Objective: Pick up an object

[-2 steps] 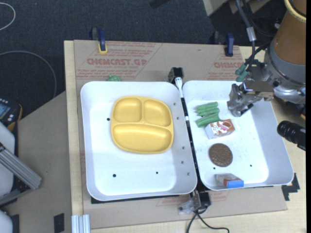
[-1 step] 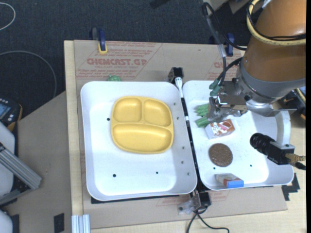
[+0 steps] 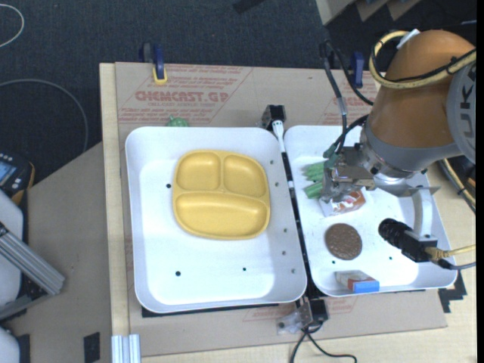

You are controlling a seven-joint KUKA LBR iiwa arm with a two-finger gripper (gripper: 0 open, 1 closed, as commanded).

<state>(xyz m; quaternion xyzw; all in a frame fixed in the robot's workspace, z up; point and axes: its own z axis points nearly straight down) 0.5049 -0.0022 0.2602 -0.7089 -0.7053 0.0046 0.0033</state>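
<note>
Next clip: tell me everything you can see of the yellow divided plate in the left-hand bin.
The yellow divided plate is a rounded-square tray of matte, plastic-looking material, with three compartments: two smaller ones on the far side and one wide one nearer the camera. It lies flat and right side up on the floor of the left bin, toward its far half, apart from the walls. Nothing lies in it, and nothing but the bin floor touches it.

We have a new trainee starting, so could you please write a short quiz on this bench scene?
1. True or false: the yellow divided plate lies in the left bin.
2. Which lies nearest the right bin's front edge? A) brown disc B) blue and orange block C) green item
3. Fill in: the gripper hangs over the ____ bin.

Key: 1 true; 2 B; 3 right.
</note>
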